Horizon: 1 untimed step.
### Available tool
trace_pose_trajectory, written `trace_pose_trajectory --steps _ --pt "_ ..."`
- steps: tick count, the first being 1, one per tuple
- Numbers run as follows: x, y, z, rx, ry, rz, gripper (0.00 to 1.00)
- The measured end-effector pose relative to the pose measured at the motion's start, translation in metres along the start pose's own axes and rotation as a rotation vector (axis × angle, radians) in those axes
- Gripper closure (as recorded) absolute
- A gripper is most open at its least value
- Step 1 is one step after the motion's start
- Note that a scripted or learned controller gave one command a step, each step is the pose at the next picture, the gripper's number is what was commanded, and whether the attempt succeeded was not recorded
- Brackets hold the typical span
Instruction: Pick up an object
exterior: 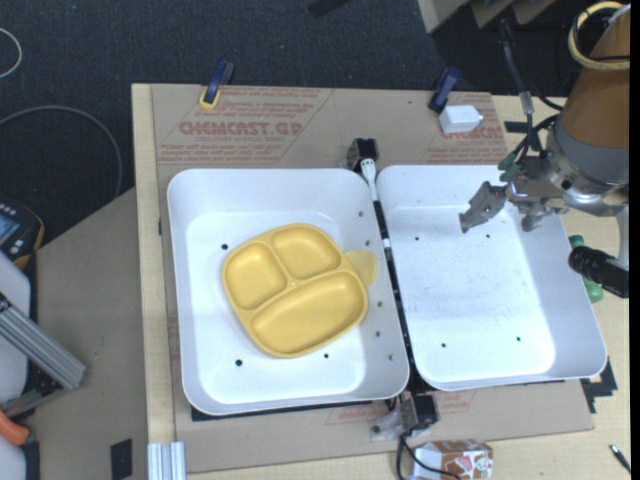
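Observation:
A yellow three-compartment plate (294, 288) lies flat in the left bin (190, 268), near its middle. My gripper (505, 210) hangs over the far part of the right bin (480, 308), well to the right of the plate. Its two fingers (481, 208) are spread apart with nothing between them. The arm's orange band and grey wrist rise at the right edge.
Clamps hold the cardboard base: a yellow one (213, 86) at the back left and a blue one (444, 90) at the back right. A small white block (460, 119) rests behind the right bin. A black divider clip (363, 154) sits between the bins.

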<state>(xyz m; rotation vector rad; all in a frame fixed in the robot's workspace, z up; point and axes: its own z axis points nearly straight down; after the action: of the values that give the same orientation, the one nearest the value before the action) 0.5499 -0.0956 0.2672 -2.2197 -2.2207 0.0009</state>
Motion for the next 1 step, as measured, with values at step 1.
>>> trace_pose_trajectory --steps 1 --pt "0.0632 -0.0602 -0.1849 -0.022 0.001 -0.008 0.0"
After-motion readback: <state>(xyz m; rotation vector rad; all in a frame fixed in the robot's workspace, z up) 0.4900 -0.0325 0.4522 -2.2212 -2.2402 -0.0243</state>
